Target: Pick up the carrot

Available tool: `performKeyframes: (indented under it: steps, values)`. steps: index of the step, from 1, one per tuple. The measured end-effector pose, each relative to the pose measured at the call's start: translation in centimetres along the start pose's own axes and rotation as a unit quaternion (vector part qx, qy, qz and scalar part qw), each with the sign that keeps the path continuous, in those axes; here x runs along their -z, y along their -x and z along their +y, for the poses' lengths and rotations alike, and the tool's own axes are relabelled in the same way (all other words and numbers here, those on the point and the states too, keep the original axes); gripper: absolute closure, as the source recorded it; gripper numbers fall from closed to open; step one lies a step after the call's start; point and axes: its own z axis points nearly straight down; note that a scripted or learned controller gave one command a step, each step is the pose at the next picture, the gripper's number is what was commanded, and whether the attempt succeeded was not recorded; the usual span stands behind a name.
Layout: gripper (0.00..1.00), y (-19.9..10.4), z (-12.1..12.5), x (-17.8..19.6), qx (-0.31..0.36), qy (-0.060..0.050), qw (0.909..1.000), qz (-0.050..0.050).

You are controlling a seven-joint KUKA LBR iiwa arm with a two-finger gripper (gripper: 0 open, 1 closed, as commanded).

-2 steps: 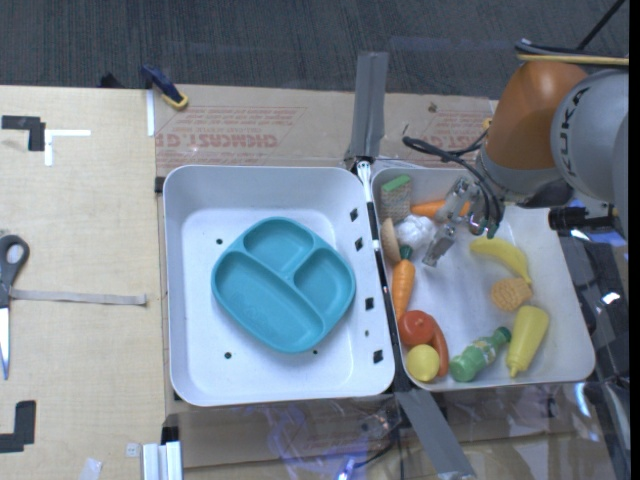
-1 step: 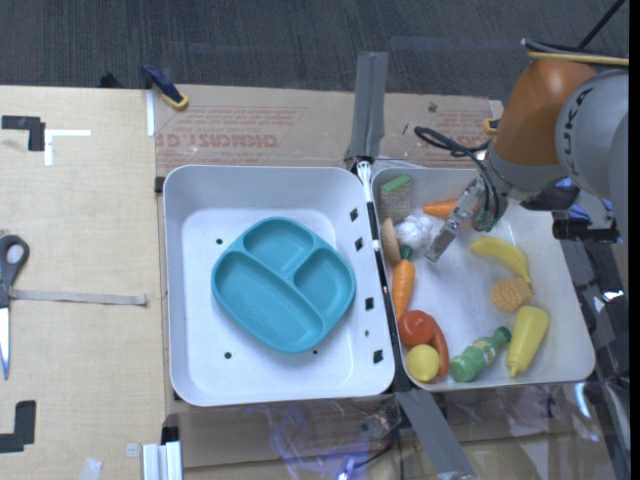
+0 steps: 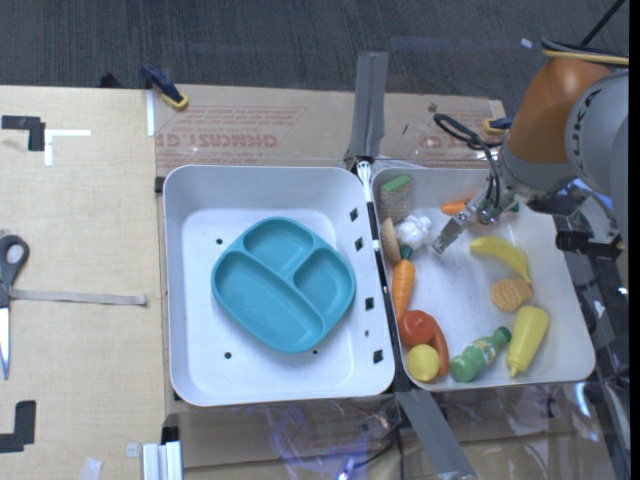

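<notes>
The carrot, orange with a small green top, lies along the left wall of the right bin, its tip pointing toward the front. My gripper hangs low over the rear middle of that bin, to the right of and behind the carrot and apart from it. Nothing shows in its grasp. A small orange piece lies just behind the gripper. The arm's orange band is above the bin's back right corner.
Around the carrot lie a white lump, a red vegetable, a yellow fruit, a green bottle, a banana, a waffle-like piece and a yellow vegetable. The left bin holds a blue divided plate.
</notes>
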Motion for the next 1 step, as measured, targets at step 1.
performKeyframes:
  steps: [1]
  values:
    - [1.0,0.44,0.16,1.3,0.001,0.005,0.9999,-0.01]
